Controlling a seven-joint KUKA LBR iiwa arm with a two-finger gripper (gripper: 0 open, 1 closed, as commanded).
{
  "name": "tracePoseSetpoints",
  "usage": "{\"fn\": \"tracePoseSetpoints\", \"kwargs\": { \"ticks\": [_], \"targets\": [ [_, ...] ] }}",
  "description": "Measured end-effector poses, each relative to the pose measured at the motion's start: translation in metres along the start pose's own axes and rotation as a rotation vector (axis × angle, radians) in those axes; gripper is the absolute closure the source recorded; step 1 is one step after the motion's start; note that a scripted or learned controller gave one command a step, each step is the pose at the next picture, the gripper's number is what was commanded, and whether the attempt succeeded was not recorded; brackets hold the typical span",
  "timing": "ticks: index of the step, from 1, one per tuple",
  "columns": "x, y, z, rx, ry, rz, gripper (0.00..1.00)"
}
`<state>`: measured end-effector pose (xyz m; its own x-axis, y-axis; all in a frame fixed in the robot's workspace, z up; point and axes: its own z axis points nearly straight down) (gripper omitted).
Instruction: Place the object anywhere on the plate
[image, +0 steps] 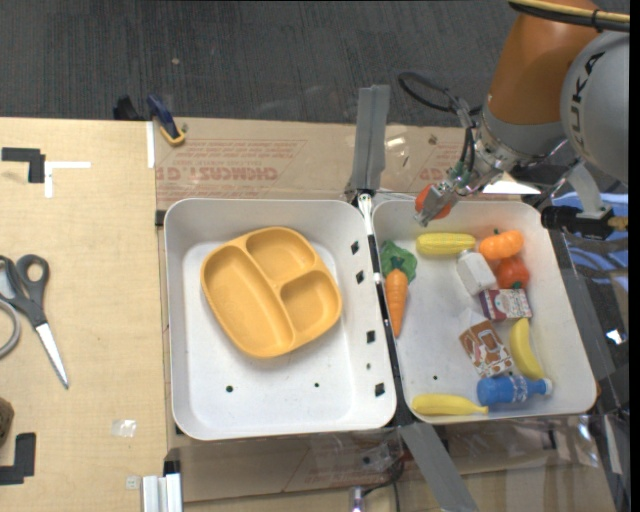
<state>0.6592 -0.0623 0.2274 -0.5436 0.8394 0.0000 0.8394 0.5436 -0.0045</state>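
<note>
Pale wooden bench (80, 330) fills the left of the view, with brown cardboard (260, 160) spread under two shallow white bins set side by side and dark carpet beyond the far edge. From the right reaches the grey arm (560, 75) with its orange band, ending over the far left corner of the right bin (575, 340).

Within the left bin (200, 400) lies a yellow plate (270, 290) with three compartments, nothing resting on it.

At the arm's tip, the gripper (437, 203) points down and left; a small red object (428, 196) shows at its fingertips, but whether the fingers are closed on it cannot be told.

Scattered in the right bin are toy foods: a yellow corn cob (445, 243) just near of the gripper, an orange carrot (397, 300) with green leaves against the left wall, an orange fruit (503, 245), a red tomato (512, 272), a white block (476, 270), two small printed cartons (505, 303), an upright banana (524, 346), a blue bottle (510, 390) and another yellow piece (448, 404) along the near wall.

Grey-handled scissors (35, 310) lie on the bench at far left.
</note>
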Motion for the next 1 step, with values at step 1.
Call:
{"fn": "tracePoseSetpoints", "kwargs": {
  "ticks": [1],
  "targets": [
    [0.0851,-0.0108,0.022,0.001,0.002,-0.054,1.0]
  ]
}}
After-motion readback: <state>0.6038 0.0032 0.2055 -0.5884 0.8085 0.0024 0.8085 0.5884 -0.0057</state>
